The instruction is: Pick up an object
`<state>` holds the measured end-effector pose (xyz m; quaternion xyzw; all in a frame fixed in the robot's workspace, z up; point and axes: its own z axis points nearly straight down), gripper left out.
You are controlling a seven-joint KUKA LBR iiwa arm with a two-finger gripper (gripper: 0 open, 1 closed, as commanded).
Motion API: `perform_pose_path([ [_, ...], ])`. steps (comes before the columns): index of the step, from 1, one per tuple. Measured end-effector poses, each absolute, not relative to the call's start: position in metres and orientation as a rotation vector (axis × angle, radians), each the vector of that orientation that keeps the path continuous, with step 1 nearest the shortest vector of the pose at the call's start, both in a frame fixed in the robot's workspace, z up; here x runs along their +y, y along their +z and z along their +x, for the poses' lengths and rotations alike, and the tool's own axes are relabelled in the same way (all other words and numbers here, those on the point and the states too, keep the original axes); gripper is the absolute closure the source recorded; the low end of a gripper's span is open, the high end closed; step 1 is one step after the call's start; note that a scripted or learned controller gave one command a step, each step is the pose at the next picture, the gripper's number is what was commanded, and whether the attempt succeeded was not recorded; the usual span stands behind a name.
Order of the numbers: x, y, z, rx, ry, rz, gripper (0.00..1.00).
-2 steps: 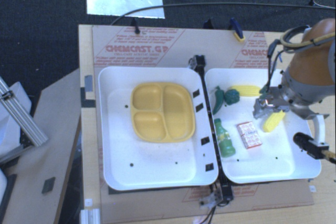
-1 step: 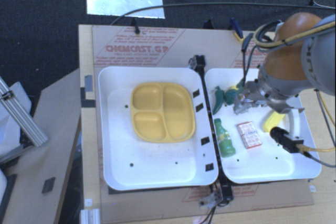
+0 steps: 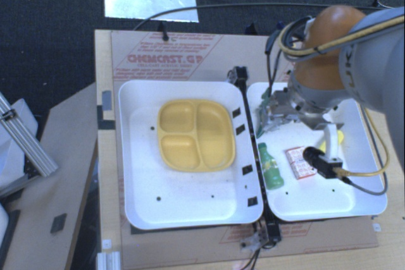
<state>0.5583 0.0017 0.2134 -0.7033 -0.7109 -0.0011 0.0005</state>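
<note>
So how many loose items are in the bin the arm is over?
3 visible: a green bottle by the divider, a red-and-white packet beside it, and a yellow item partly behind the arm. More may be hidden under the arm.

My view of a tan wooden bench [image 3: 107,155], two shallow white bins resting on it side by side, left bin [image 3: 142,199] touching right bin [image 3: 316,205], a printed brown sheet [image 3: 166,57] behind the left bin.

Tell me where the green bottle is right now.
The green bottle lies in the right bin, against its left wall beside the divider, just left of the small red-and-white packet and below the gripper.
</note>
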Motion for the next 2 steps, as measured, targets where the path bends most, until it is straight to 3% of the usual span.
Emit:
perform_pose_path([
  [2,0.106,0.235,0.578,-2.233,-0.005,-2.209,1.0],
])
